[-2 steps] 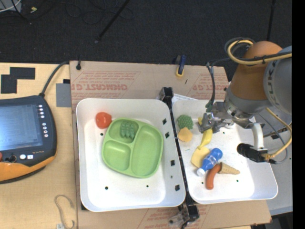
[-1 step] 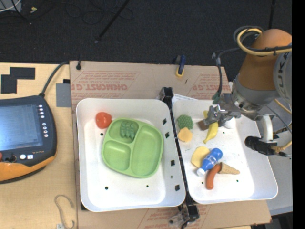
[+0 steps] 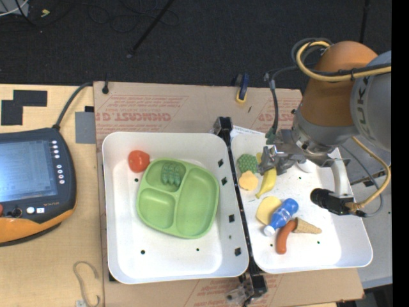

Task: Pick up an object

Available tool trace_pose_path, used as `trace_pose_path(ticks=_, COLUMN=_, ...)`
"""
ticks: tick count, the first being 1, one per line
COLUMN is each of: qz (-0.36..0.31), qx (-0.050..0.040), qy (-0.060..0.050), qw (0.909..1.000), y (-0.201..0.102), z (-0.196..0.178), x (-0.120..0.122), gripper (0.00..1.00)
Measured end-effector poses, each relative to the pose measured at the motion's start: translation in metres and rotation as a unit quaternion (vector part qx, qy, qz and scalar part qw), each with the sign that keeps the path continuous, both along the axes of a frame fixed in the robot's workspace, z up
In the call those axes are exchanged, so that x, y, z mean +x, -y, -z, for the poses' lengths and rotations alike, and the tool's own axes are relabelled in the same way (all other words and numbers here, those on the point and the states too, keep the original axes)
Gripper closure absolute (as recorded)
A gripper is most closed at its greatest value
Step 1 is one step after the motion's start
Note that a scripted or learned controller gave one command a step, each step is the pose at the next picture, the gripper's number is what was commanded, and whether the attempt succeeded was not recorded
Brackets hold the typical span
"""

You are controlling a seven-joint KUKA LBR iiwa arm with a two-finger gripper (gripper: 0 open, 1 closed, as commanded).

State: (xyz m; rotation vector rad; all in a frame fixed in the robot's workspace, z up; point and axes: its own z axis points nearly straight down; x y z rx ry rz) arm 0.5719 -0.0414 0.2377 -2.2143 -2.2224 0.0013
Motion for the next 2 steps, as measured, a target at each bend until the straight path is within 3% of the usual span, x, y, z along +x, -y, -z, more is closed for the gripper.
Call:
trace_pose_path(ticks=1, qz=0.0, qx=-0.0006, qy=-0.001, qw=1.0, y=-0.0541, z=0.0186, x=-0.0074, gripper=1.0)
trace_pose_path(ticks=2, qz=0.002, qx=-0.0012, qy=-0.001, qw=1.0, y=-0.059, z=0.0201, x=-0.0165, gripper=1.0)
